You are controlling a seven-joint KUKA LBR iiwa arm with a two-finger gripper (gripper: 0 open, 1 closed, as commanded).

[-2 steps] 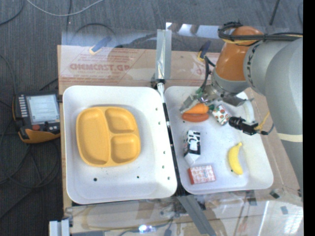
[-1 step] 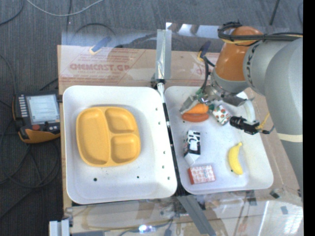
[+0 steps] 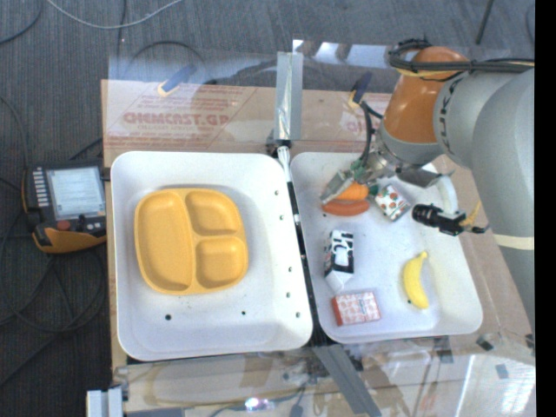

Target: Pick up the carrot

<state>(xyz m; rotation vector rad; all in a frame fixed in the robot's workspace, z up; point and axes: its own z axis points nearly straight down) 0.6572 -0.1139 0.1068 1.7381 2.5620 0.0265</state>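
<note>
The jaws [image 3: 354,177] sit directly above the carrot [image 3: 346,203], whose long axis runs left-right in the right bin [image 3: 452,320]. Jaw spread cannot be told.

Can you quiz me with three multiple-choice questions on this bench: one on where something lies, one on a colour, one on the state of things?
1. Where does the carrot lie?
A. On the yellow tray
B. In the right bin, near its far edge
C. On the floor

2. What colour is the divided tray in the left bin?
A. Yellow
B. Blue
C. Green

3. Where is the gripper?
A. Over the banana
B. Over the left bin
C. Just above the carrot

Answers: 1 B, the carrot rests in the right bin by its far wall. 2 A, the tray is plainly yellow. 3 C, the gripper sits right over the carrot.
</note>
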